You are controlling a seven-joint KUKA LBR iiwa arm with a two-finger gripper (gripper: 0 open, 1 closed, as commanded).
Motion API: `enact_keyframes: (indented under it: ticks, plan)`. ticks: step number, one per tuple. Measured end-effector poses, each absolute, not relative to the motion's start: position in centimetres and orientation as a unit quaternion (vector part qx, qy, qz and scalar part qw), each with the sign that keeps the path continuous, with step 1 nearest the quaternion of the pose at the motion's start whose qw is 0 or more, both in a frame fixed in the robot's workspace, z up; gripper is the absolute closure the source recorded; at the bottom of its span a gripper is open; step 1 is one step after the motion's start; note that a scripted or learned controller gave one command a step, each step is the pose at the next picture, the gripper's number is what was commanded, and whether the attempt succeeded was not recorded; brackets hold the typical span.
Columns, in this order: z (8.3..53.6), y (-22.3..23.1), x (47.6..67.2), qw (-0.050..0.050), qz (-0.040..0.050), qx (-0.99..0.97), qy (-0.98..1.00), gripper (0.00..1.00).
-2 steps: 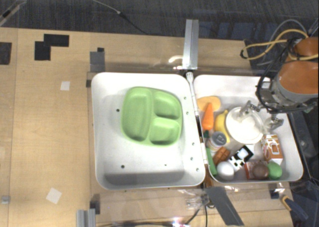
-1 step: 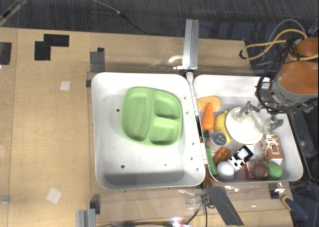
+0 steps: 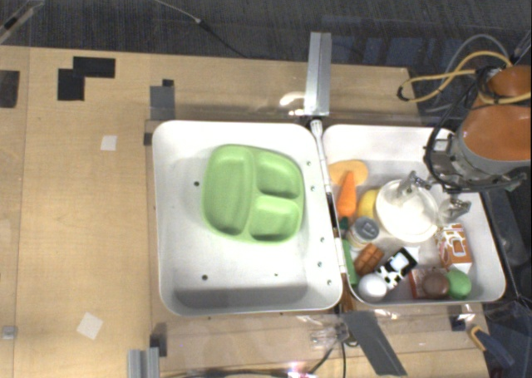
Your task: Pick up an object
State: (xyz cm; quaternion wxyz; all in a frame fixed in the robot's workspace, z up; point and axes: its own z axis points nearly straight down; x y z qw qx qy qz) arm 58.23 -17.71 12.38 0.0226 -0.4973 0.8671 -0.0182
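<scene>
My gripper (image 3: 435, 192) hangs low over the upper right part of the right bin (image 3: 496, 272), below the orange band of the arm (image 3: 496, 137). It sits at the right edge of a white round bowl-like object (image 3: 404, 212); whether they touch is unclear. Around the bowl lie an orange carrot (image 3: 347, 189), a yellow lemon (image 3: 368, 201), a small can (image 3: 363, 230), a black-and-white toy (image 3: 396, 264), a white ball (image 3: 374, 287), a brown round piece (image 3: 432, 284), a green ball (image 3: 459, 284) and an orange-and-white carton (image 3: 455, 247).
A green divided plate (image 3: 252, 193) lies in the left bin (image 3: 179, 268). A metal divider (image 3: 326, 193) separates the two bins. Yellow and black cables (image 3: 453, 77) loop behind the arm at the upper right. A metal post (image 3: 319, 73) stands behind the bins.
</scene>
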Motion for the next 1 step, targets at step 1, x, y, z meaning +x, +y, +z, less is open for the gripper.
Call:
enact_keyframes:
  ticks: [1]
  plan:
    - [12.38, -16.74, 58.38, 0.025, -0.0195, -0.51, 0.86, 0.0]
